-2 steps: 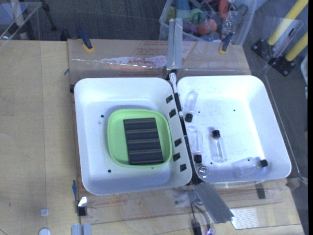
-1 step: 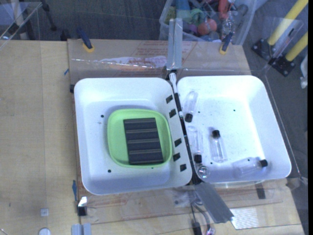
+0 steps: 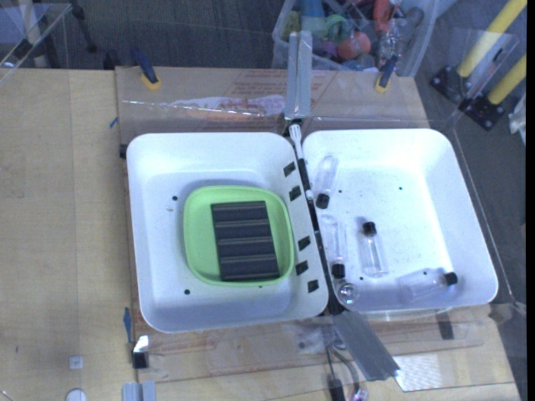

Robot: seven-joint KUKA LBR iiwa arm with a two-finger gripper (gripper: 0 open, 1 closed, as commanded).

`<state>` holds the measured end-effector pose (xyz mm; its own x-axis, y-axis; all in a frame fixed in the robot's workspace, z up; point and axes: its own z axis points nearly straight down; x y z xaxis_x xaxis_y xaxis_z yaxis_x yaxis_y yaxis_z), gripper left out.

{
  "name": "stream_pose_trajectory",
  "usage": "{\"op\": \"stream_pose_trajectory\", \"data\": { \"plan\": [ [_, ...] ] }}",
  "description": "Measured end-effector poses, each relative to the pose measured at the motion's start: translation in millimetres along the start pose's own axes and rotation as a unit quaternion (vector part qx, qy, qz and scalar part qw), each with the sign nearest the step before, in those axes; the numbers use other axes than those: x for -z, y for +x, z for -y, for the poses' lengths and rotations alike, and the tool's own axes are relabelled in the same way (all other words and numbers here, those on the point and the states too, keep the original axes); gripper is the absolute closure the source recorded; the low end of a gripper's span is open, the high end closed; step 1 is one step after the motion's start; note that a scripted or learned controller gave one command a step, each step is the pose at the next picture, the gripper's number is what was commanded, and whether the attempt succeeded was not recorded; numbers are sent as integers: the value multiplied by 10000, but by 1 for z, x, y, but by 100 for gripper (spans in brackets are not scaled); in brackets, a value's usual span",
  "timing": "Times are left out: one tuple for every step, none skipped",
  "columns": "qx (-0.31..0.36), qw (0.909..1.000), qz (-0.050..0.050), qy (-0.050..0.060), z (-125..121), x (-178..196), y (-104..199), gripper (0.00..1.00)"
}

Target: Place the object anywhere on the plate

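In the left bin [image 3: 150, 224], a green square plate [image 3: 194, 249] carries a dark ribbed block [image 3: 243, 241], lying flat near its middle. In the right bin [image 3: 435, 174], four clear vials with black caps lie scattered: one [image 3: 324, 176] by the divider, another [image 3: 333, 245] below it, a third [image 3: 371, 249] mid-bin, a fourth [image 3: 426, 284] along the near wall. The end effector's state cannot be told.

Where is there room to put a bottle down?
The plate has only a thin green edge around the black block. The right bin's top and middle are bare. Bottles crowd its left wall and bottom edge.
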<state>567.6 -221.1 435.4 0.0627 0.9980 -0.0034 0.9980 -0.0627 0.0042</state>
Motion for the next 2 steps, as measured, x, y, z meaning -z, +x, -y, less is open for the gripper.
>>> {"op": "stream_pose_trajectory", "data": {
  "plan": [
    [249,9997,1,-3,-28,0,2,0],
    [227,9997,1,-4,-43,0,5,0]
  ]
}}
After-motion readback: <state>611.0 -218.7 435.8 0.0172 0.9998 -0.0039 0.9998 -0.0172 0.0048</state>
